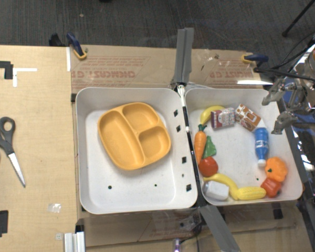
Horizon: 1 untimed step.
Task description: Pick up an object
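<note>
The right bin (pixel 236 150) holds several toy foods. A banana (pixel 209 112), a maroon box (pixel 223 118) and a brown-and-white carton (pixel 248 117) lie along its far side. A blue bottle (pixel 261 145), an orange pepper (pixel 276 168) and a red piece (pixel 271 187) sit at the right. Corn (pixel 248 193), a white piece (pixel 216 191), a tomato (pixel 208 166) and a carrot (pixel 199 143) line the front and left. My gripper (pixel 276 109) hangs over the bin's right rim, open, with nothing between its fingers (pixel 280 123).
The left bin (pixel 94 188) holds a yellow divided plate (pixel 135 135). Scissors (pixel 8 146) lie on the wooden bench at the far left. Clamps (pixel 76 46) pin cardboard behind the bins. Cables and the arm crowd the right edge.
</note>
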{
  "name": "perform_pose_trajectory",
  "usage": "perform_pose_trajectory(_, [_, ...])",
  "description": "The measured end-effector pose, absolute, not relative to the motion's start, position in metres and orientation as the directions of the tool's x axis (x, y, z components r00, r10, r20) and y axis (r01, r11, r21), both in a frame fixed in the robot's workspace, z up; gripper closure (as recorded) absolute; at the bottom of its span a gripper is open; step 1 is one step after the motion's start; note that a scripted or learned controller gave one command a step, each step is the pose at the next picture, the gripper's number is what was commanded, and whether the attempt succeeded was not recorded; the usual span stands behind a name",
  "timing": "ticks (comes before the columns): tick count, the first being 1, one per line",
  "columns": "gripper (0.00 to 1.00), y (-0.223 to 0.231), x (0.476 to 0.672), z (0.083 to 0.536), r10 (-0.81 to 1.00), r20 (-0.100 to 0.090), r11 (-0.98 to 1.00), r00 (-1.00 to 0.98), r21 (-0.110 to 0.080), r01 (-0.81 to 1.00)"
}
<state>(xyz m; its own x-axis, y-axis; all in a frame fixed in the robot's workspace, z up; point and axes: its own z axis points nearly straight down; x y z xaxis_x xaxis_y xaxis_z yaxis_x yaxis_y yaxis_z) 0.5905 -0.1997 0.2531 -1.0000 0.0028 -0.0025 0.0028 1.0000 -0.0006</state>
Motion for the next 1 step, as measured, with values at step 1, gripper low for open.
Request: perform_pose_trajectory(1, [0.00, -0.2205, 0.6221, 0.1796, 0.122, -0.004, 0.992, -0.992, 0.000, 0.122])
